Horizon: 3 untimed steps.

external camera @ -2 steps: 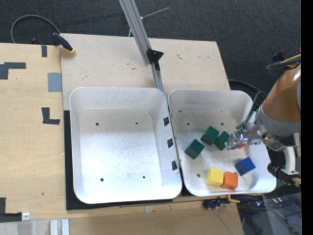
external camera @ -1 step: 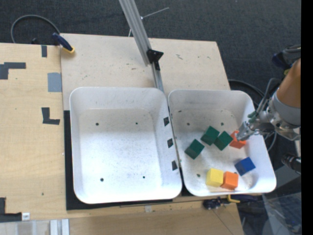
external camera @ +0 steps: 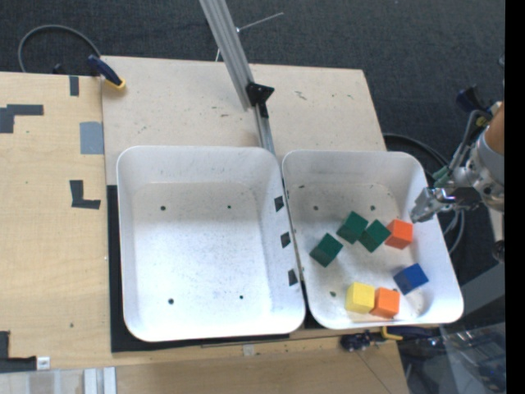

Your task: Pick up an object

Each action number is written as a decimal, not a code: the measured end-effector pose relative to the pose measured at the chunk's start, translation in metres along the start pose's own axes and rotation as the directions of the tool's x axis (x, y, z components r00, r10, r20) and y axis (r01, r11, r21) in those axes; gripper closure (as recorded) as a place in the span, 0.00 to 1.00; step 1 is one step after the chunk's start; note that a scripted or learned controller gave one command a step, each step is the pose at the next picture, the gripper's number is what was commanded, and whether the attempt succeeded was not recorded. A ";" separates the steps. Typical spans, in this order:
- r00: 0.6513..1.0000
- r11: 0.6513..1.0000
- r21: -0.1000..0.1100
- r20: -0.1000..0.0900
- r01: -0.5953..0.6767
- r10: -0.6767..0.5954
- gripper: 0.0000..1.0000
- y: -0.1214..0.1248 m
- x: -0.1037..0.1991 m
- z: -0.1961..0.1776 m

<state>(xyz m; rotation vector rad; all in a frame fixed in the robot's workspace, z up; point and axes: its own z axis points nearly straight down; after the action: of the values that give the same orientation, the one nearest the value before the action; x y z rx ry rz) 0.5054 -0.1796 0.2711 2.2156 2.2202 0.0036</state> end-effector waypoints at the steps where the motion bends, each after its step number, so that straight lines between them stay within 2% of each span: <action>1: 1.000 1.000 0.004 -0.003 0.004 -0.004 1.00 0.010 0.051 -0.005; 3: 1.000 1.000 0.007 -0.003 0.004 -0.004 1.00 0.025 0.149 0.014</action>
<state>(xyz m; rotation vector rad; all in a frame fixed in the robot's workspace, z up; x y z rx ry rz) 0.5307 -0.0310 0.2566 2.2163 2.2299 -0.0013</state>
